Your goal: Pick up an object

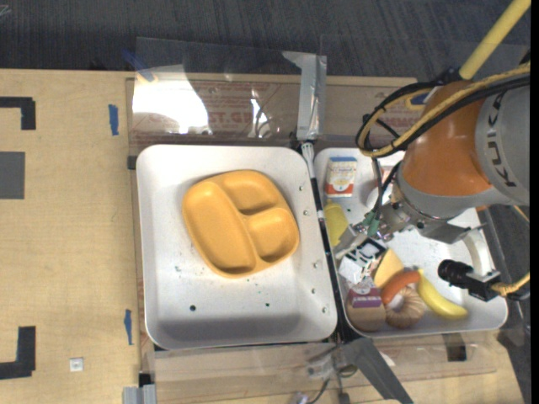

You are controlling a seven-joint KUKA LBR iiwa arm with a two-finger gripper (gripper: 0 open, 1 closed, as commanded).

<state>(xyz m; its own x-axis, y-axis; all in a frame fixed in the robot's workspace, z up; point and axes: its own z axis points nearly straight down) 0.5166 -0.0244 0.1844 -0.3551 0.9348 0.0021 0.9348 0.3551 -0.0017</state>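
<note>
Down at the near edge of the right-hand shallow white bin (493,316) there's the real clutter: a purple-labelled small carton (365,301), a brownish round lump (407,309), a curved yellow toy banana (441,300) and an orange carrot-like piece (397,283), all packed touching one another. Just beyond them sits a pale yellow wedge (387,265), and right beside that the gripper (368,228) is low over the pile, its metal tip among a black-and-white patterned item (360,254). Whether its fingers are apart or together, I cannot tell from this angle; nothing shows clamped between them. This looks like the descent for a grasp, and the trick here is picking a single target: the wedge or the patterned piece lies nearest, but neighbours press in on both sides, so a straight, centred drop matters, or a finger will land on top of something. Further back, a yellow-green oblong piece (335,225) lies against the bin's left wall, and a small white carton with an orange label (341,177) stands clear at the far end, an easier candidate. Over in the left-hand white bin (160,293), an orange divided plastic plate (240,221) sits alone, well apart from the action.
</note>
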